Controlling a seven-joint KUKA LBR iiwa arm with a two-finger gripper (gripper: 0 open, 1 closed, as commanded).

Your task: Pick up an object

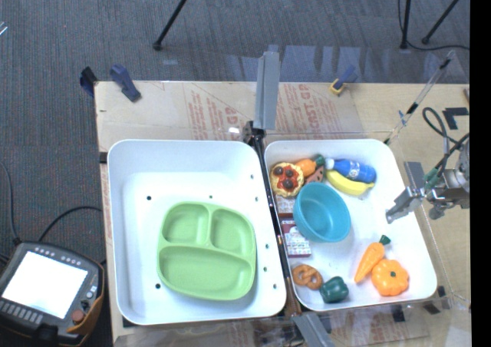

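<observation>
1. Camera view, layout: two white bins sit side by side on the surface. The left bin (123, 184) holds a green divided tray (207, 249). The right bin (399, 176) holds the candidates for picking.
2. Camera view, objects: a blue bowl (322, 213) lies near the middle, a banana (345, 182) and a blue bottle (354, 170) near the far wall, and a small pizza toy (287, 178) by the divider. Along the near wall are a pretzel (307, 275), a green pepper (334, 289), a carrot (370, 259) and an orange pumpkin (390, 277).
3. Camera view, claw (420, 198): it hangs over the right rim of the right bin, carrying nothing. I cannot tell how far apart its parts stand.
4. Judgement: the grasp has not begun. The carrot and pumpkin lie nearest. The carrot touches the pumpkin, so a descent centred on the carrot's free upper end, closing across its narrow width, seems safest.
</observation>
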